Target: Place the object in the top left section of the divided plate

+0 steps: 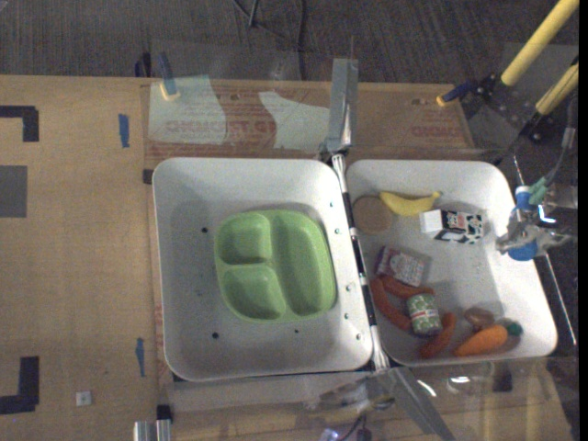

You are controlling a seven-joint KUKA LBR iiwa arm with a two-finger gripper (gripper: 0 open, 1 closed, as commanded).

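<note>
The green divided plate (274,265) lies in the middle of the left bin (184,200). It has two small sections on its left and one long section on its right, and nothing lies in the top left section (244,238). The loose objects are all in the right bin (496,288): a yellow banana (409,201), a tan disc (371,213), a black-and-white carton (457,225), a purple packet (402,265), red sausages (393,299), a green can (423,312) and an orange carrot (485,339).
A metal divider (342,127) runs between the bins. A blue and white fitting (527,229) sits at the right bin's right rim. Yellow poles (542,35) cross the top right corner. Cardboard with tape marks lies to the left.
</note>
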